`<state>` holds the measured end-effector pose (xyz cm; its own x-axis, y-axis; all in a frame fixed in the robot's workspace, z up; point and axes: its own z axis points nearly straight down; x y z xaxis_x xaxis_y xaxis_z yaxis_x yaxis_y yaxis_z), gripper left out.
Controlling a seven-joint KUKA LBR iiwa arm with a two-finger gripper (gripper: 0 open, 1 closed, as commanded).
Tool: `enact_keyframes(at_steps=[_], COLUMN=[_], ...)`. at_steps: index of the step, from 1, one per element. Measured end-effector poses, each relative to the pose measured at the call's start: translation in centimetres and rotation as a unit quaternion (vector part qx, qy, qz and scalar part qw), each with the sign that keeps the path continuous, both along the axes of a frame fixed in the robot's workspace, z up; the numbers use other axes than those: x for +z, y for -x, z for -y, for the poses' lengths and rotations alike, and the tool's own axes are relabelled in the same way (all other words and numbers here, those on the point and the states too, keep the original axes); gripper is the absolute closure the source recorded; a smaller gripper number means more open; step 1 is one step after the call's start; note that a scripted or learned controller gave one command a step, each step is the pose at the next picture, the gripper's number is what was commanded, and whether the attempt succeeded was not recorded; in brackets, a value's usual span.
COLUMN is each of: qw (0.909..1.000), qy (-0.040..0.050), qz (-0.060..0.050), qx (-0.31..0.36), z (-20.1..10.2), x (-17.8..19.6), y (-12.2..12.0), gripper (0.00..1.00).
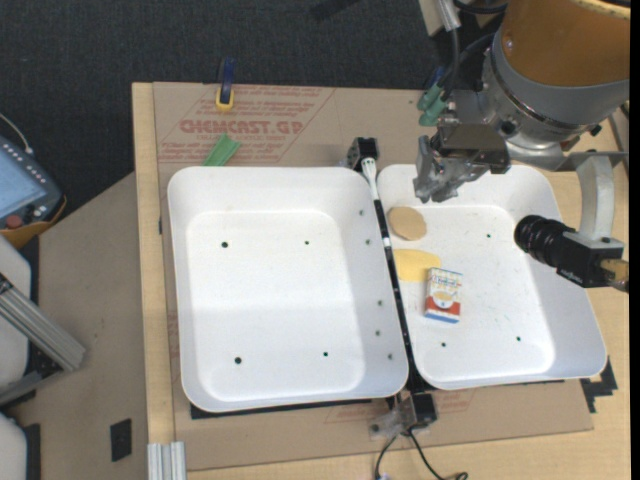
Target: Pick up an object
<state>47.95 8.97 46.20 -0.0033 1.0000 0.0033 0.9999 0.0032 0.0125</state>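
Overhead, arm (560,58) reaching down, above right bin's (560,353) far edge

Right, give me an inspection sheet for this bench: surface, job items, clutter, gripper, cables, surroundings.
Surface: cardboard sheet bearing the left bin and the right bin, side by side.
Job's things: tan round disc, yellow piece and small printed box, all in the right bin, near its left wall.
Clutter: green strip and yellow-and-blue clamp on the cardboard behind the left bin.
Gripper: gripper hangs over the right bin's far left corner, just above the disc; nothing seen between the jaws.
Cables: thin cable trailing off the front edge; black and green leads at the wrist.
Surroundings: dark carpet beyond the bench.
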Motion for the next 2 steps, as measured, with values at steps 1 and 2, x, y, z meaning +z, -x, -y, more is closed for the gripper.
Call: enact_keyframes(at_steps=[1,2], qw=[0.9999,1.0000], qy=[0.0026,0.0007], qz=[-0.011,-0.004], qx=[0.001,0.000], z=[-5.9,-8.7], x=[-8.8,-4.5], y=[-1.5,-0.9], gripper=[1.00,1.00])
